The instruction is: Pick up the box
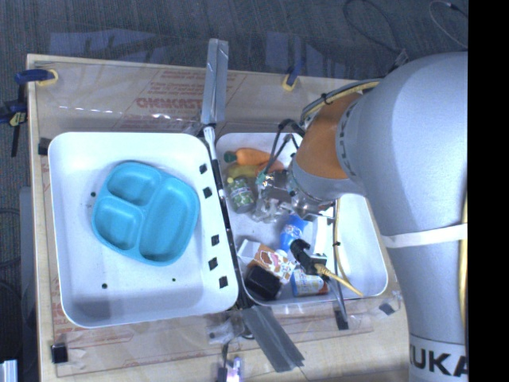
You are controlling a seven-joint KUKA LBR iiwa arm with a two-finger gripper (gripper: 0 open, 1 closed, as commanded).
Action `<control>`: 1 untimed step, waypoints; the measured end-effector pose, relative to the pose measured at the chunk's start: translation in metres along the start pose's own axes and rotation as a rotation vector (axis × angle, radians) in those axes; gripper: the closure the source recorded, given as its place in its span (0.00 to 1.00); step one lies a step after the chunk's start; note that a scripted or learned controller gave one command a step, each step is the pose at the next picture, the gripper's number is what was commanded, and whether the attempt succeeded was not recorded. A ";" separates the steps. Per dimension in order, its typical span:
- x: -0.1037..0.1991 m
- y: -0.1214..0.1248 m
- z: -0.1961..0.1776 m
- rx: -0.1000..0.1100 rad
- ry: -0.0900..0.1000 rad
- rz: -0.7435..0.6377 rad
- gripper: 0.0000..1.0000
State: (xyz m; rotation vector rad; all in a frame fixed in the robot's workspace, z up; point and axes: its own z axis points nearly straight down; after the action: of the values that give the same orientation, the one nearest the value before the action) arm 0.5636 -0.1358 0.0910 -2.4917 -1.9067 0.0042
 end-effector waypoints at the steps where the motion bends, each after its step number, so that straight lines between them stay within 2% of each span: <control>1: -0.006 0.001 0.000 0.003 0.001 -0.184 0.00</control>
State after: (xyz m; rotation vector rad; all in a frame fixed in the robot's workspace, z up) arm 0.5628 -0.1416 0.0905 -2.3041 -2.1254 0.0055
